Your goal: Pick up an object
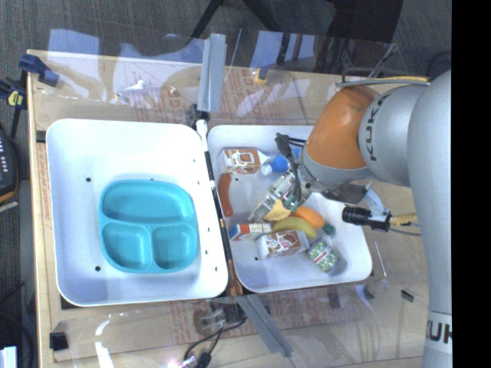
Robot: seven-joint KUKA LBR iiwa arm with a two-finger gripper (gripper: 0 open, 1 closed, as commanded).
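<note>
My end effector (281, 198) low in right bin (349, 276) over banana (291, 225) | grip state: cannot tell, my wrist covers it | orange (309, 217) partly hidden

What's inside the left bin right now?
The left bin holds a blue divided tray with three compartments, nothing visible in them. Whatever lies beneath the tray is covered.

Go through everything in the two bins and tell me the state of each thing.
Tray: upright, compartments bare, in the left bin.
Hot dog: lying flat by the right bin's left wall.
Banana: lying flat.
Cartons: lying on their sides.
Claw: low over the right bin's pile.
</note>
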